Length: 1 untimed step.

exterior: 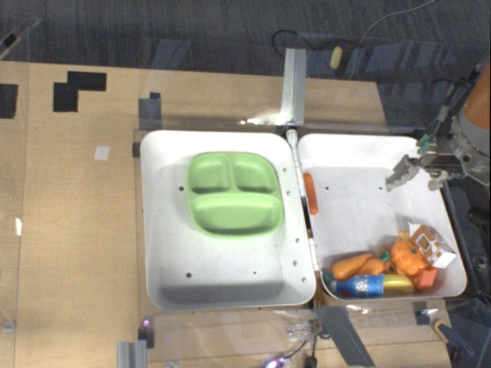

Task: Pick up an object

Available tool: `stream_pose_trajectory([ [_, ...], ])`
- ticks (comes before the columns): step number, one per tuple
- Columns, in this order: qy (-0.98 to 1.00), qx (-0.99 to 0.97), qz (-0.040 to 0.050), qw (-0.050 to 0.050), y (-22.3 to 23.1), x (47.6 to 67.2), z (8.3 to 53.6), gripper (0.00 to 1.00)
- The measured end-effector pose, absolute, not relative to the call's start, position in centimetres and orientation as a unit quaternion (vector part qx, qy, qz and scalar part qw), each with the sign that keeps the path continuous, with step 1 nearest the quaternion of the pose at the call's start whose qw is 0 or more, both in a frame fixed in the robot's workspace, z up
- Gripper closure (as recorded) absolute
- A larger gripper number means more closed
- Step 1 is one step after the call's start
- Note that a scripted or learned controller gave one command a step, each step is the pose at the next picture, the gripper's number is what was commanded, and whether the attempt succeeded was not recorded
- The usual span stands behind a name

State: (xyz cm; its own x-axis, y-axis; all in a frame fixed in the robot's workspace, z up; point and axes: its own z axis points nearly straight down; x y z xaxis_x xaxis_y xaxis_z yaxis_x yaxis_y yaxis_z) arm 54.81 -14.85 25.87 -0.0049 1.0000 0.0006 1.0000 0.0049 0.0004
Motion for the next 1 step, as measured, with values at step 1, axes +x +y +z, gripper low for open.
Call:
stream_pose_trajectory([
  [1, -0.730, -0.684, -0.0009, -0.001, -8.95, 52.64, 16.48, 0.00],
])
